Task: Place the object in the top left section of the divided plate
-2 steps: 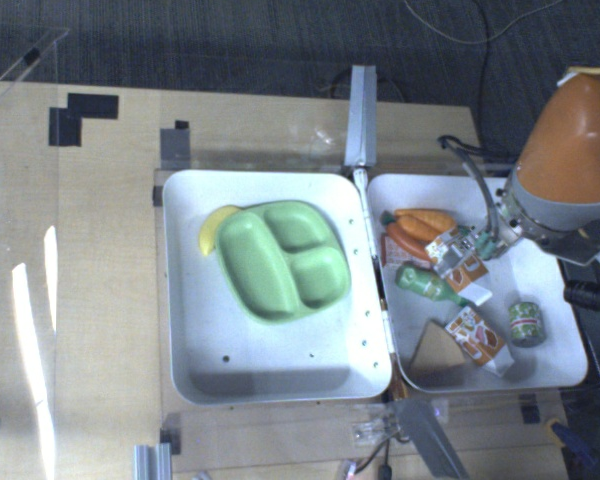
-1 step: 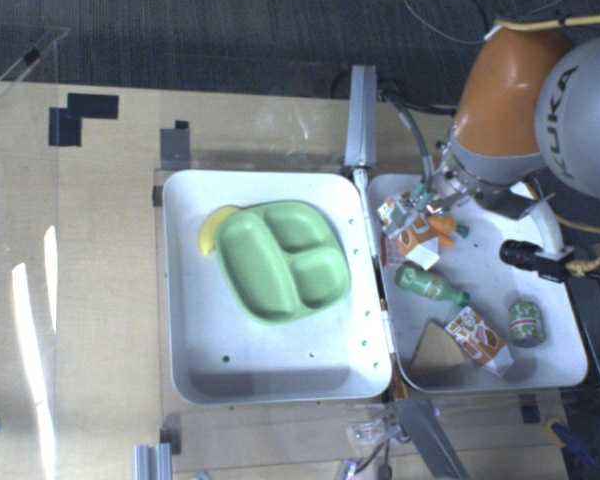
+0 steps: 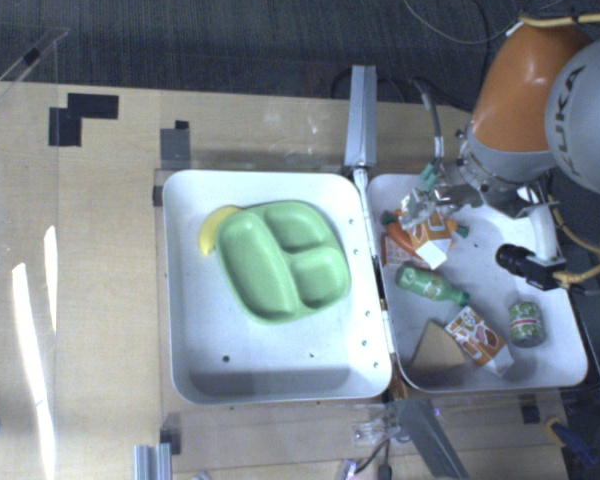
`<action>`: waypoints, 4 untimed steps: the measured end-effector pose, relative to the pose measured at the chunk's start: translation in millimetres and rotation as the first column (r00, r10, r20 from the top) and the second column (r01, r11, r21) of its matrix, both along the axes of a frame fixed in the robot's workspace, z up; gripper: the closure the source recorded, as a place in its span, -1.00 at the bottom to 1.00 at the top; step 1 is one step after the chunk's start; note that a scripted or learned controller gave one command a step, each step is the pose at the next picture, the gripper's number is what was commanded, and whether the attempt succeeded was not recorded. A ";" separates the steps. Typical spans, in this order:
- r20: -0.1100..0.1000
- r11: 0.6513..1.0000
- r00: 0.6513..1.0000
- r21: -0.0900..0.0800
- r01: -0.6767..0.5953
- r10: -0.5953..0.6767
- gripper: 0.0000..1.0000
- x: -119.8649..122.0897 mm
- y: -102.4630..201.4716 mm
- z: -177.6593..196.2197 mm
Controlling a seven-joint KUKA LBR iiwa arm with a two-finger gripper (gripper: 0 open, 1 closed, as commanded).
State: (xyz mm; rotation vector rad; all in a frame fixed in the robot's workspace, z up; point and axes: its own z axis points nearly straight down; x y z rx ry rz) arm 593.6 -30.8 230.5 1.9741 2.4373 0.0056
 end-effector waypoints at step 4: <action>0.000 0.980 0.980 0.002 0.200 -0.200 -1.00 75.9 125.5 -5.6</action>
